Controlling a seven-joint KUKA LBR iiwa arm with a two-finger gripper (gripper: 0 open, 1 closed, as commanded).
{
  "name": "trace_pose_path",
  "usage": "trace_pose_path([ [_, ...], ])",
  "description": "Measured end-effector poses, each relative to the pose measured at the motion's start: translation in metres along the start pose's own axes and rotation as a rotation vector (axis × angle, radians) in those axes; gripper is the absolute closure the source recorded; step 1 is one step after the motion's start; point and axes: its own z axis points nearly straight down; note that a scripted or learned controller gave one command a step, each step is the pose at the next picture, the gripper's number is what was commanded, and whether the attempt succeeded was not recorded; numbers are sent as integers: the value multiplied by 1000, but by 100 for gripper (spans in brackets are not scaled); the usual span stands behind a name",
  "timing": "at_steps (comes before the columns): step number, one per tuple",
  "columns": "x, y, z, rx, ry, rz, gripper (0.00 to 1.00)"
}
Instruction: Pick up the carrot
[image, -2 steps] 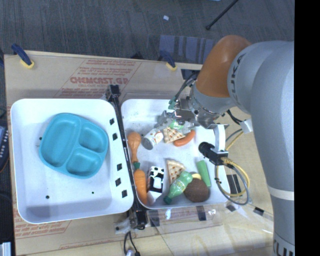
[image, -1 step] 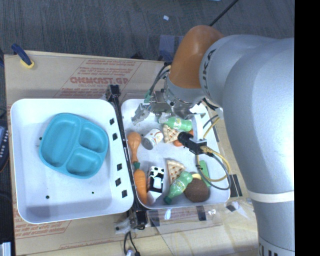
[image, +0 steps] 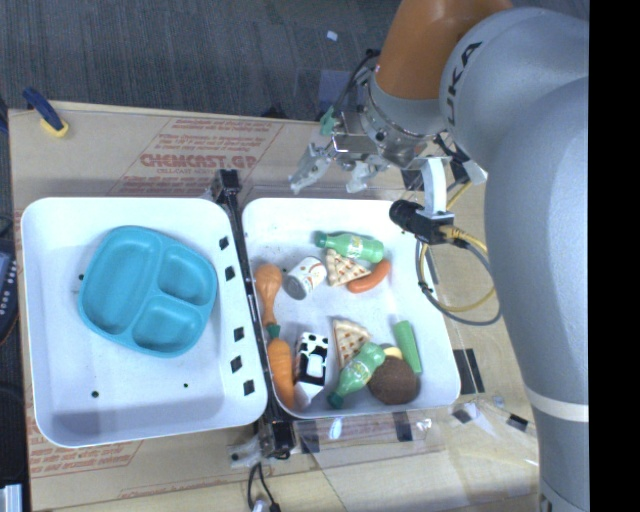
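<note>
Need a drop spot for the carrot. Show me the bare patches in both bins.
Left bin: bare floor along the near edge and left side around the blue tray. Right bin: open strip at the far-left corner, above the carrot. Crowded: its centre and near edge, around the bottles, pizza slices and second carrot.

Gripper (image: 335, 172) hangs above the far rim of the right bin (image: 432, 300). Straight below it, bare white floor near the far wall gives clear room. Farther toward the near side, a green bottle (image: 350, 243), pizza slice (image: 346, 268) and small can (image: 303, 279) crowd the middle. Carrot (image: 267, 288) lies down-left, tight against the bin's left wall; a second carrot (image: 282, 372) beyond it is hemmed in by a black-and-white carton (image: 312, 360).
</note>
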Motion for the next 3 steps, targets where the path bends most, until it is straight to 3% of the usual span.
trace_pose_path([
  [1,-54,5,-90,0,-2,-12,0],
  [2,-139,2,-246,1,-1,-309,0],
  [3,-134,5,-255,3,2,-324,100],
])
